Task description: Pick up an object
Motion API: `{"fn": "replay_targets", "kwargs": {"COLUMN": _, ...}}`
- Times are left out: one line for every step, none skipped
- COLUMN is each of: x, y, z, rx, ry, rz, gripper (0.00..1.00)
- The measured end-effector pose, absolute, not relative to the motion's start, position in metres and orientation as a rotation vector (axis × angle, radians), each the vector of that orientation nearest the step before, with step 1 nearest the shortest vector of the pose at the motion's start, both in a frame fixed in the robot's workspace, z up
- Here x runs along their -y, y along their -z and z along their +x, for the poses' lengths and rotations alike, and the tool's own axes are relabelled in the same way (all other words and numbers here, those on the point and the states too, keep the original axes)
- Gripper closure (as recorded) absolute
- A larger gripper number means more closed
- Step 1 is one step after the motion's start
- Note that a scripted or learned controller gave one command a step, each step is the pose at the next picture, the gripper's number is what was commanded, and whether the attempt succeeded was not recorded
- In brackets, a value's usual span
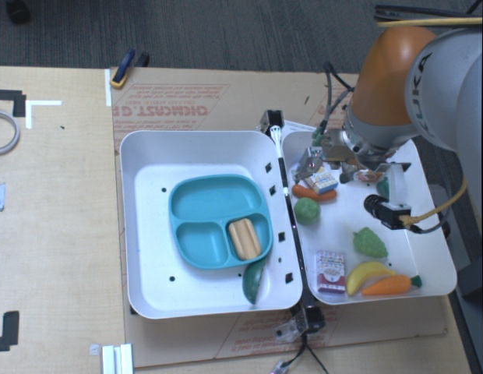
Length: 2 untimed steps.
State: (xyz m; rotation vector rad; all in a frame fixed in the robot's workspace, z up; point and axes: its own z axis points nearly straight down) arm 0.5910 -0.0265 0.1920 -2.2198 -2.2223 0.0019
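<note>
- Two shallow white plastic bins sit side by side on the light wooden desk point(54, 271), over a flattened brown cardboard sheet point(171, 104); left bin point(148, 287), right bin point(436, 263).
- Nearest edge of the right bin: a small pink-and-white printed carton point(330, 272) lies flat, just beside a yellow toy banana point(366, 275) that touches an orange toy carrot point(391, 284).
- Just behind those, a light green leafy toy vegetable point(370, 242) lies apart from them.
- Left bin, near corner: a dark green rounded toy vegetable point(253, 281) rests against the rim of a teal three-compartment plastic tray point(202, 201).
- A tan bread-roll toy point(243, 238) lies in that tray's right-hand near compartment.
- Mid right bin, by the dividing wall: a round green toy point(307, 209), and just behind it a second orange toy carrot point(313, 193) lying crosswise.
- A small white-and-blue box point(326, 181) sits touching that carrot.
- The tool point(313, 160) hangs low over the far left part of the right bin, just above the box and carrot; whether it is open or gripping anything, I cannot tell.
- Grey arm with its orange band point(393, 68) leans in from the right.
- Far off the bins: a blue-and-yellow handled item point(122, 68) lies at the desk's back edge.
</note>
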Motion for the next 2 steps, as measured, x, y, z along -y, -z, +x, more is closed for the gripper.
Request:
{"fn": "replay_targets", "kwargs": {"x": 0.0266, "y": -0.1920, "z": 0.5910, "rx": 2.221, "ry": -0.002, "rz": -2.221, "gripper": 0.00}}
{"fn": "replay_targets", "kwargs": {"x": 0.0266, "y": -0.1920, "z": 0.5910, "rx": 2.221, "ry": -0.002, "rz": -2.221, "gripper": 0.00}}
